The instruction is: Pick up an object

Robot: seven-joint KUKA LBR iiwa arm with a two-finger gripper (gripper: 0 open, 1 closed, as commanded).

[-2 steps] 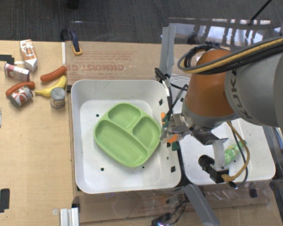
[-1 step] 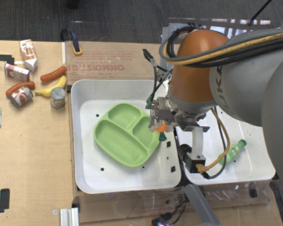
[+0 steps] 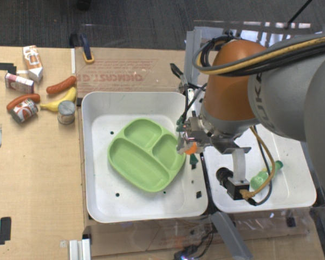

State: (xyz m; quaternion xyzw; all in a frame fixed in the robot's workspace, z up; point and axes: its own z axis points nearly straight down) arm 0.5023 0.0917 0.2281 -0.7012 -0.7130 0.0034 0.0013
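Observation:
A light green divided plate [image 3: 143,155] lies flat in the left white bin [image 3: 95,161]. My gripper [image 3: 187,144] hangs over the plate's right rim, close to the wall between the two bins. A small orange piece [image 3: 191,150] with a dark green end shows right at the gripper's tip; whether it is held is unclear. In the right bin [image 3: 298,199] lies a green bottle-like object [image 3: 264,174], partly behind the arm's cable. The big grey and orange arm hides much of the right bin.
On the wooden bench left of the bins lie a red sausage [image 3: 60,85], a banana [image 3: 63,100], a small can [image 3: 66,112], a red-and-white tin [image 3: 23,108] and two small cartons [image 3: 32,62]. A cardboard sheet [image 3: 124,75] lies behind the left bin.

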